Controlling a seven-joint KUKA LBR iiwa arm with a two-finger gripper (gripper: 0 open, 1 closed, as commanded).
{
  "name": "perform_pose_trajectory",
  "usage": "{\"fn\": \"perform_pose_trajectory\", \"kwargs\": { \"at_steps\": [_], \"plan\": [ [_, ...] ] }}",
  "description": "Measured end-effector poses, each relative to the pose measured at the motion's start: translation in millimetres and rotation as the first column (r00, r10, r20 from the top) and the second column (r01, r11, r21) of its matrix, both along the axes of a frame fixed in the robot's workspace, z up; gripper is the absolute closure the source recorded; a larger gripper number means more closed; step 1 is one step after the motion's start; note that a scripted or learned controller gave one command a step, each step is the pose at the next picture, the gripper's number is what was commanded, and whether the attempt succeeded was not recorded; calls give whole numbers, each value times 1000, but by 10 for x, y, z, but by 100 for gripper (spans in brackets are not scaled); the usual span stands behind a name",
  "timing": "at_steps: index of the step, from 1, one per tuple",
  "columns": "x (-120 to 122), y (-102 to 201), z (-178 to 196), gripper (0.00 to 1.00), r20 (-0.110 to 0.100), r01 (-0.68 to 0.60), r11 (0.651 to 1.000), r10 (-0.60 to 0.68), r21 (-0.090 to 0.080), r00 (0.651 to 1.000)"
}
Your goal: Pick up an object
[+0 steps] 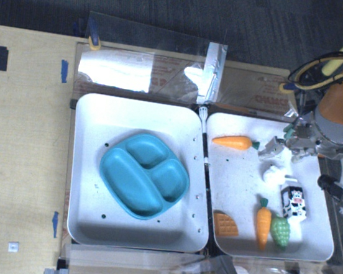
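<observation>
— What's in the bins?
— Left bin [81, 153]: a blue tray [144, 175]. Right bin [233, 238]: two carrots [231, 142] [262, 225], a waffle [225, 224], a green piece [280, 231], a cow toy [294, 203].
— And the gripper [283, 148]?
— Over the right bin's far side, beside the upper carrot; grip state unclear.

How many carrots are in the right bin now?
2. One carrot lies at the bin's far left, near the divider; the other carrot lies near the front edge, beside a green toy.

Single fixed overhead camera, slanted downward, mid-distance, both white bins [81, 153] framed, arm [341, 105] entering right
</observation>
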State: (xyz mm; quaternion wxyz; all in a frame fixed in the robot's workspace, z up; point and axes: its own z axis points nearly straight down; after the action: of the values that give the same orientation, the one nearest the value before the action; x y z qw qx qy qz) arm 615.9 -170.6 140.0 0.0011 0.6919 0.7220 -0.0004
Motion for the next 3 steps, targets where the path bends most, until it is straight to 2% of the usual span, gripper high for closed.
{"fn": "perform_pose_trajectory", "kwargs": {
  "at_steps": [1, 2, 3],
  "plan": [
    [-572, -385, -485, 0, -2, -130, 991, 130, 9, 991],
    [-960, -281, -535, 0, 8, -127, 992, 127, -1, 992],
    [-952, -291, -462, 100, 9, -122, 993, 122, -2, 992]
  ]
}}
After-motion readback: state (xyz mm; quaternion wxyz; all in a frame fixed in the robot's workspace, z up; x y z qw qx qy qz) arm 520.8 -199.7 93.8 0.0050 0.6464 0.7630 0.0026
